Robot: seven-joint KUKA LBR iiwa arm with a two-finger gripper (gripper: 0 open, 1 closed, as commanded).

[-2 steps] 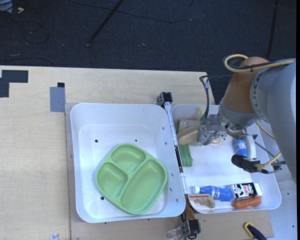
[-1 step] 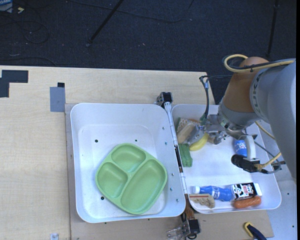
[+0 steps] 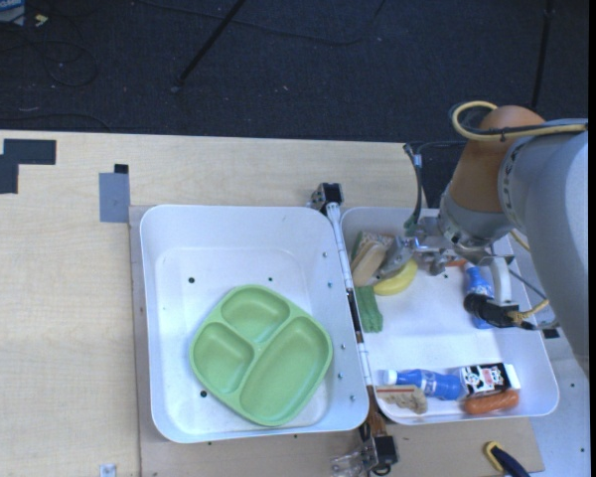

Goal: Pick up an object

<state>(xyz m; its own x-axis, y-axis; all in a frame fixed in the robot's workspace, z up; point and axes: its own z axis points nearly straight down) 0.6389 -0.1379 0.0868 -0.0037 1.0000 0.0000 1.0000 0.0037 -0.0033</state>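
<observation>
the arm (image 3: 536, 182) hangs over the far end of the right bin (image 3: 447, 311), its gripper (image 3: 429, 251) low at the far-left part of that bin. the banana (image 3: 397, 280) lies just left of and nearer than the gripper, long axis slanting across the bin. whether the gripper is open or closed cannot be told.

A pale green divided plate (image 3: 261, 353) lies in the white left bin (image 3: 169, 266), the white right bin (image 3: 536, 386) shows a yellow banana (image 3: 397, 280), a blue bottle (image 3: 429, 382) and a black-and-white carton (image 3: 489, 377), and the tabletop (image 3: 50, 316) is light wood.
</observation>
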